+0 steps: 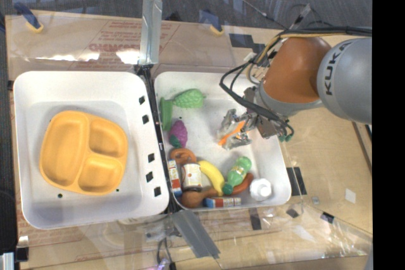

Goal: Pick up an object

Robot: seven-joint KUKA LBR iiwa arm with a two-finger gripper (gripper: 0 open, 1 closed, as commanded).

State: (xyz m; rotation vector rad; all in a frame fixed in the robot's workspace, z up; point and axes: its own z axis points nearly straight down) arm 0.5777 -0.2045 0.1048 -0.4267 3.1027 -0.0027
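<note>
In the right bin [278,155], toward its right wall, the gripper [233,129] hangs low with an orange carrot-like piece [231,131] between its fingers; the piece lies slanted there, though whether it is truly pinched or only straddled I cannot tell for sure. The fingers look set narrow around it. The carrot reads as small moulded plastic: light, stiff, smooth enough to slip, so a hold across its middle seems safer than at the tapered tip. Along the bin's near edge crowd a banana [213,176], a can [192,177], a green bottle [238,171] and a white cup [260,189], all well apart from the gripper. A purple fruit [179,133] sits by the left wall, and a green bumpy fruit [189,98] near the far-left corner. The left bin [38,88] holds a yellow tray [83,152].
</note>
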